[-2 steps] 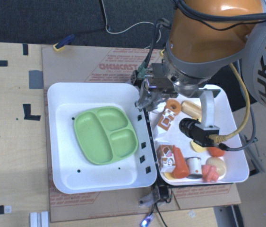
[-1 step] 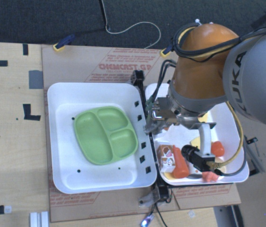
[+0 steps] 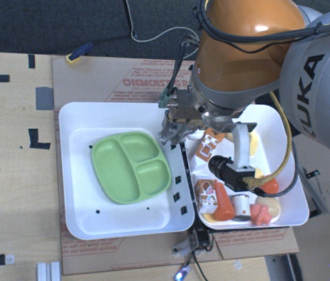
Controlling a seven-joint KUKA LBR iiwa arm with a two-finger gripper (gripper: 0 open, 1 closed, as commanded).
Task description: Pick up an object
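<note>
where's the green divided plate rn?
In the camera view, the green divided plate lies flat in the left bin, toward its right side, near the divider between the two bins.

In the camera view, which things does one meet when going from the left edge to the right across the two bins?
Left white bin → green divided plate → black strip between the bins → orange carrot-like toy → pink toy piece → right bin's outer rim.

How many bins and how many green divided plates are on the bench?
White bins: 2, left bin and right bin
Green divided plates: 1, the plate in the left bin
Total: 3
</note>
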